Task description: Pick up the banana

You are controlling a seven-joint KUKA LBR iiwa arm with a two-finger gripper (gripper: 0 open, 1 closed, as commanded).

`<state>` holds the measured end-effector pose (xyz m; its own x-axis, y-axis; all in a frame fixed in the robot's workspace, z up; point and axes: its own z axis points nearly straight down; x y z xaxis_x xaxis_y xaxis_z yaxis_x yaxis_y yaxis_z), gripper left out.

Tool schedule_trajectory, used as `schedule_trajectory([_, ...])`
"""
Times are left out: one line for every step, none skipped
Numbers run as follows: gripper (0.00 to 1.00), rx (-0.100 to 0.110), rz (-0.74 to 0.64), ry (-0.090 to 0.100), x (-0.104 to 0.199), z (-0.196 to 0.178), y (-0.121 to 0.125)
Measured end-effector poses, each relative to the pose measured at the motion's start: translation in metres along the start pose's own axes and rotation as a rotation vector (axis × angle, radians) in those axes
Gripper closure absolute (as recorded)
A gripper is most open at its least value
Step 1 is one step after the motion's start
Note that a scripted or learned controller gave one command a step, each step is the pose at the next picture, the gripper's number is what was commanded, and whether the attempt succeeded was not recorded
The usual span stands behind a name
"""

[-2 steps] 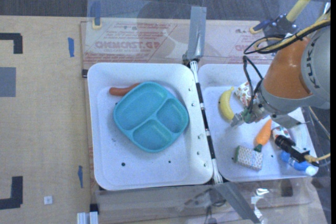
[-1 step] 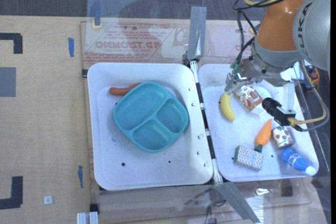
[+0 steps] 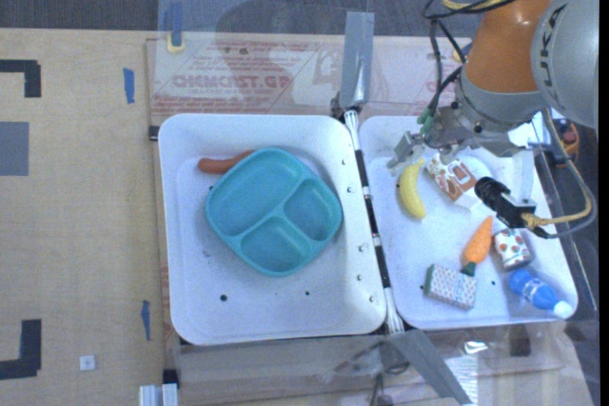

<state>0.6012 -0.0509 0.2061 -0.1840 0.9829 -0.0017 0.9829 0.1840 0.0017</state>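
Note:
The yellow banana [image 3: 411, 191] lies curved near the left wall of the right bin [image 3: 409, 295], its long axis running roughly top to bottom. My gripper [image 3: 420, 145] hangs just above the banana's far end, under the orange band of the arm. From this camera view I cannot make out whether it touches the banana. Nothing is seen lifted off the bin floor.
Beside the banana a small red-and-white carton [image 3: 452, 178] sits to its right. Further right lie a carrot [image 3: 478, 242], a small red-white can [image 3: 512, 249], a blue bottle [image 3: 535, 292] and a speckled block [image 3: 450, 286]. The left bin [image 3: 190, 299] holds a teal divided plate [image 3: 274, 209] over an orange sausage [image 3: 221, 164].

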Motion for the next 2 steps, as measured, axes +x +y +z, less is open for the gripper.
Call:
schedule_trajectory([0.0, 0.002, -0.116, 0.001, -0.05, 0.087, -0.001])
schedule_trajectory([0.0, -0.028, -0.011, -0.007, -0.051, 0.102, 0.004])
